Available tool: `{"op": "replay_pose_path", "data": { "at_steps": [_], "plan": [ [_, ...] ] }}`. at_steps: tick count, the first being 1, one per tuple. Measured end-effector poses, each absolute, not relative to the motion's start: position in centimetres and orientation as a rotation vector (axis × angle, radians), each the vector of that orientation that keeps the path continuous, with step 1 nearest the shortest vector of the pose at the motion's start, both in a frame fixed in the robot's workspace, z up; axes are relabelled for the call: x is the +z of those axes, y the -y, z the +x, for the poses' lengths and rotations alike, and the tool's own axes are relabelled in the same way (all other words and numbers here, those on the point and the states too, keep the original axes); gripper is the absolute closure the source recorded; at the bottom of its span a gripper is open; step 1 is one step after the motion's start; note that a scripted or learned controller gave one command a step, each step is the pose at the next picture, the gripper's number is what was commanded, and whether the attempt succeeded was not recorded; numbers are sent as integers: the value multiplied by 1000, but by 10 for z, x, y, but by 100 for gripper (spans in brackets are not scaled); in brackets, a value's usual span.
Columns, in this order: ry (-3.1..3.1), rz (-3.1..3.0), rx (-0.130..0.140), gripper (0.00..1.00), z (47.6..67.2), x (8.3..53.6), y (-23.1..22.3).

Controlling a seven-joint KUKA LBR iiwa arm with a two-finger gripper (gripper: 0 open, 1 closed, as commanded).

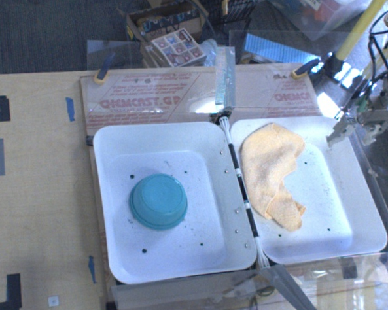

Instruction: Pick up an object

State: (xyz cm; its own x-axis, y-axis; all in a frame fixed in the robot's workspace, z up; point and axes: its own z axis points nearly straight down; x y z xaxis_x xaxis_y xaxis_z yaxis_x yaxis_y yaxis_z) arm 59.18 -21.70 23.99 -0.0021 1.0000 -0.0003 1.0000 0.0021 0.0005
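The landmark here is the hinged divider (238, 181) where the two shallow white plastic bins meet. Just beyond it, in the bin on the arm's side (356, 226), lies a crumpled pale-yellow cloth (270, 172), spread from the far part of that bin toward its middle, with one folded lobe reaching toward the near side. It lies slack and flat on the bin floor, the way soft fabric settles when nothing holds it. On the other side of the divider, in the second bin (115, 149), a round teal plastic bowl (159, 200) sits mouth-down near the middle, well apart from the divider and the walls.

The gripper (340, 130) hangs over the far outer edge of the cloth's bin, farther from the divider than the cloth and apart from it, with nothing visible in it. Whether it is open or closed, I cannot tell; it is small and blurred against the clutter.

By my judgement the pick has not begun. The cloth is the nearer candidate, and a pinch on a raised fold would suit it best.
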Motion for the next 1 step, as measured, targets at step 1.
{"op": "replay_pose_path", "data": {
  "at_steps": [1],
  "plan": [
    [-2259, 2183, 0, 0, 565, 119, 176]
  ]
}}
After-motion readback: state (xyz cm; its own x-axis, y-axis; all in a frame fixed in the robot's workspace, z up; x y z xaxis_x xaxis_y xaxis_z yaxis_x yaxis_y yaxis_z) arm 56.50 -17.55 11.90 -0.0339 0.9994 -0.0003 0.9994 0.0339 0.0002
